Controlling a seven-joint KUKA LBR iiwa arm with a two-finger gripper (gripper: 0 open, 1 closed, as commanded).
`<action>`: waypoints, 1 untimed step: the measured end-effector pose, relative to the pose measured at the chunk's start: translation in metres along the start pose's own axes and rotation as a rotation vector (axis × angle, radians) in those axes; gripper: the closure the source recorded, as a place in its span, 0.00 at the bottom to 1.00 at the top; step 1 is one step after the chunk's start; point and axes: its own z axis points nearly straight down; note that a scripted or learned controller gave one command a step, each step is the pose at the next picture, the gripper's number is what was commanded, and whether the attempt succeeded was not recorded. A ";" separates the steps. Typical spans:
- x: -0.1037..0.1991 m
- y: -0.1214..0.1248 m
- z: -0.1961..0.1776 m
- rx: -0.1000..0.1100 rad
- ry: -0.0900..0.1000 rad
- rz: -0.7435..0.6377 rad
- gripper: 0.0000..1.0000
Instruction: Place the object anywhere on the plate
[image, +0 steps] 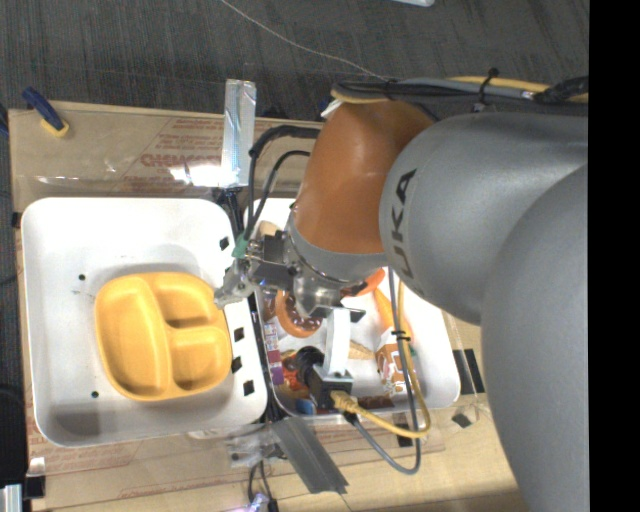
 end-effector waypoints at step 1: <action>-0.076 0.035 0.040 0.002 -0.002 0.064 0.00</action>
